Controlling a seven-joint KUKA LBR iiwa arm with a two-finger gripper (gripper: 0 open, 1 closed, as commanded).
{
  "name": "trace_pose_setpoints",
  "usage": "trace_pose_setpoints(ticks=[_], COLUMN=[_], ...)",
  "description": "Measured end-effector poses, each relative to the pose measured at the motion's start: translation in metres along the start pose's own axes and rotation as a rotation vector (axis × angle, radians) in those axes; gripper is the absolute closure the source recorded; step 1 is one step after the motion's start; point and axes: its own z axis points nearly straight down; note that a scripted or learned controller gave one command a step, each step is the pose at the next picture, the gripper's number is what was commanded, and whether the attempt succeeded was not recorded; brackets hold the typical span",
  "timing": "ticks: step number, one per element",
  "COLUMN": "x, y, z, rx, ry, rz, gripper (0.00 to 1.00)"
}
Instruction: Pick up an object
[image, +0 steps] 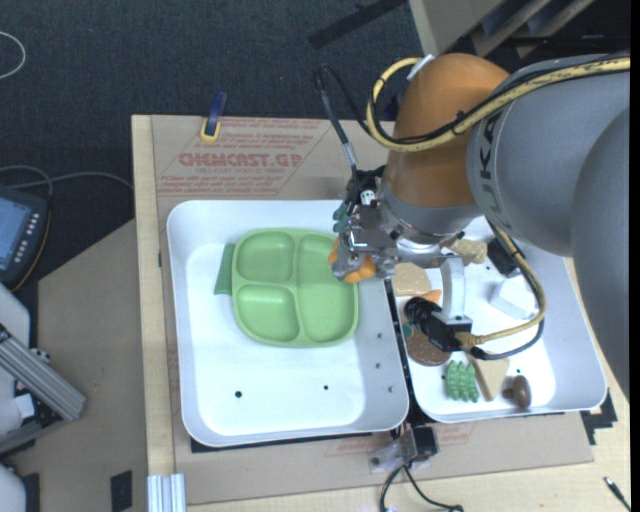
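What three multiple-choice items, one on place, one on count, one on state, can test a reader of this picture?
1. Where does the green tray lie?
A. in the left bin
B. in the right bin
C. on the floor

2. How many compartments does the tray have?
A. one
B. three
C. six

3. How does the tray rest?
A. flat, open side up
B. upside down
C. standing on its edge

Key: 1 A, since the tray lies on the floor of the left bin, while the small things lie in the right bin. 2 B, since ridges split it into three hollows. 3 A, since the hollows face the camera. The gripper hangs at the tray's right edge, by an orange thing.
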Motion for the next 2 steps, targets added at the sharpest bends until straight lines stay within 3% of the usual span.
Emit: trace_pose_setpoints(ticks=[1, 2], x=[-0.008, -0.014], y=[0.002, -0.013], z=[-0.002, 0.01], rx=[-0.004, 0.001], ry=[-0.001, -0.001], rz=[0.006, 0.007], gripper=[1.0, 1.0])
